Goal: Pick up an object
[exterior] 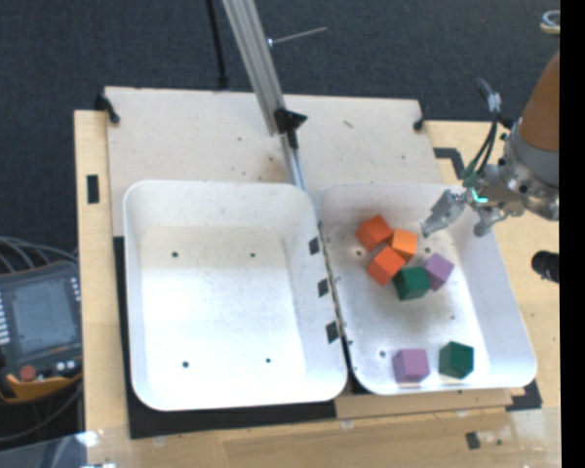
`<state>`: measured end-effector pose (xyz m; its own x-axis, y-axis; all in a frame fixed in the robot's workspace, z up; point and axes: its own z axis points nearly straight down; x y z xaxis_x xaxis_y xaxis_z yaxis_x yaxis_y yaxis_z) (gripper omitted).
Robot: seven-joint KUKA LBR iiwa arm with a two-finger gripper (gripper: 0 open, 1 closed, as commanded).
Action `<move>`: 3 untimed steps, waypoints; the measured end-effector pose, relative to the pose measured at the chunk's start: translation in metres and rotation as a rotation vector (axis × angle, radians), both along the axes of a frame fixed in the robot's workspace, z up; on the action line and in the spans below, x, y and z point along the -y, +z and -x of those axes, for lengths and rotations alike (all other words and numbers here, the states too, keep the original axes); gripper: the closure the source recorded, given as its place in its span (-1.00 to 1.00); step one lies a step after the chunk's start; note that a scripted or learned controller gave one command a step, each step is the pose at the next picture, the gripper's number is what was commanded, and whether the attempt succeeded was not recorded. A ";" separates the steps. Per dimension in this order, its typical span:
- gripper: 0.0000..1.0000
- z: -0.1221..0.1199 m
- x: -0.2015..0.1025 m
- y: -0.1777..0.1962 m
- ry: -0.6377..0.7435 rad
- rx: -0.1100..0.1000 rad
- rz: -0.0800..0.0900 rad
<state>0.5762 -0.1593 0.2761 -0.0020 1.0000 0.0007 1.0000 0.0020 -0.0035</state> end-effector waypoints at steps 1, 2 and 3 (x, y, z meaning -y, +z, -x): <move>-1.00 -0.001 0.000 0.002 0.000 0.005 0.001; -1.00 0.007 -0.005 -0.054 -0.003 0.000 0.001; -1.00 0.005 0.006 -0.105 -0.004 -0.001 0.002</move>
<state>0.5715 -0.1655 0.1708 0.0020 1.0000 -0.0015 1.0000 -0.0020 -0.0043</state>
